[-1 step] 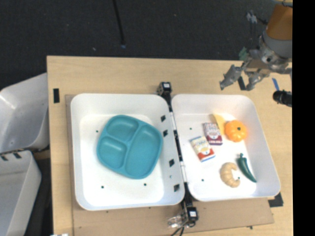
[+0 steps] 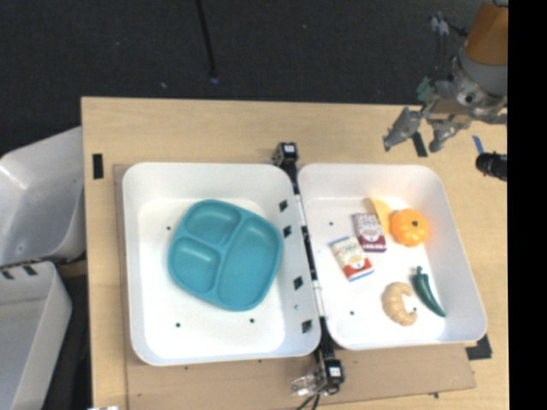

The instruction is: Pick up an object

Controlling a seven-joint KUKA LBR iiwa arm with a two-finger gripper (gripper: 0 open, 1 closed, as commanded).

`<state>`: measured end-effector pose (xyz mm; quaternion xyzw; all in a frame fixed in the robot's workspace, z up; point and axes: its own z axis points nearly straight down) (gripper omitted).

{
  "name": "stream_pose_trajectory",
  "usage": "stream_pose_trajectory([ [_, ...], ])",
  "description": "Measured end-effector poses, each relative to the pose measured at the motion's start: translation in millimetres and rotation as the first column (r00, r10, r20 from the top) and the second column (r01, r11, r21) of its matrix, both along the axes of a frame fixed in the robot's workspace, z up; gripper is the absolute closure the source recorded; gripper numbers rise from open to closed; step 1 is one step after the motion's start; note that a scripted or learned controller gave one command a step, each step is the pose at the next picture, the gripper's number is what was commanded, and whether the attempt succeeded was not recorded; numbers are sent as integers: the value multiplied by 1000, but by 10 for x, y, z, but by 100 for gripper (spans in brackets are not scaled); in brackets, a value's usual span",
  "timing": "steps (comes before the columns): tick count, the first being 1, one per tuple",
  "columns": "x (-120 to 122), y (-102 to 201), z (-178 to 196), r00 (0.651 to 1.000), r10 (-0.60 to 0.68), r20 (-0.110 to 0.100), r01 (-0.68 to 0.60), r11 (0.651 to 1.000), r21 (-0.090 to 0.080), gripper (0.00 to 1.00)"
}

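Note:
My gripper [image 2: 419, 137] hangs above the bench just beyond the far edge of the right bin [image 2: 444, 310], its fingers spread open with nothing between them. In that bin lie an orange pumpkin-like toy [image 2: 408, 227], a yellow wedge [image 2: 379, 208], a dark red carton [image 2: 368, 231], a white and red carton [image 2: 351, 257], a beige croissant [image 2: 399, 302] and a green pepper [image 2: 426, 291]. All of them sit below and in front of the gripper, apart from it.
The left bin [image 2: 145, 314] holds a teal divided plate [image 2: 226, 254]. A hinge strip with black clips [image 2: 301, 254] runs between the bins. A black fitting [image 2: 285, 153] sits at the far end of the strip. White containers [image 2: 34, 220] stand off the bench's left side.

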<state>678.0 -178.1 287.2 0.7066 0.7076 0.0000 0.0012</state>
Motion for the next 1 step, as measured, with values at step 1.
stream_pose_trajectory([
  [1,66,7,-603,1000,2,-5,-2,1000,1,0],
])
